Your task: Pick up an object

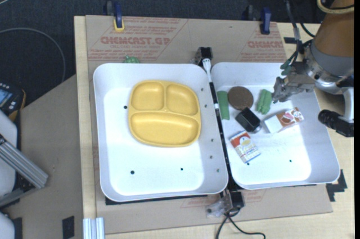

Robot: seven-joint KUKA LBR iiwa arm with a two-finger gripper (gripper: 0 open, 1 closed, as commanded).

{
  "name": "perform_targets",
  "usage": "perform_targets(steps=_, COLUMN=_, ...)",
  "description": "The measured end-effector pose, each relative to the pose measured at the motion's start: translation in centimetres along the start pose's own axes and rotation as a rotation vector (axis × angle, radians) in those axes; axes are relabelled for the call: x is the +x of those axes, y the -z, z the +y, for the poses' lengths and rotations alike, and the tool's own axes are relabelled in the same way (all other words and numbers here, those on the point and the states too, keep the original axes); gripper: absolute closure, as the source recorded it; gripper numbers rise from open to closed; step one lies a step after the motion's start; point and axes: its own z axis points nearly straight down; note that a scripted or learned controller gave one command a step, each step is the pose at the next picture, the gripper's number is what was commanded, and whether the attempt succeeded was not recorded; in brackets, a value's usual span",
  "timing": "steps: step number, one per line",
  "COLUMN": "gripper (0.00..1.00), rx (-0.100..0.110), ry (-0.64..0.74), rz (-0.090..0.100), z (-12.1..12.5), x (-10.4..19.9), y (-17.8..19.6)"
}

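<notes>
1. The left bin (112,165) held a yellow divided plate (165,113), well apart from the arm.
2. In the right bin (315,167) lay a green stick (224,105), a brown disc (241,97), a black block (247,119), a red-and-white packet (245,146), a second green piece (264,101) and a white carton (283,119).
3. The tool (283,91) hung just beside the second green piece, above the carton; whether it was apart or together could not be told.
4. The step looked like the approach: nothing was lifted. The next move probably called for centring over one item, then descending.
</notes>
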Motion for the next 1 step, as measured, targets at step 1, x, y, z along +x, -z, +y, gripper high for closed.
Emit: perform_targets(steps=1, gripper=1.0, rx=0.002, ry=-0.011, rz=-0.003, z=-2.84, x=-6.52, y=-7.18)
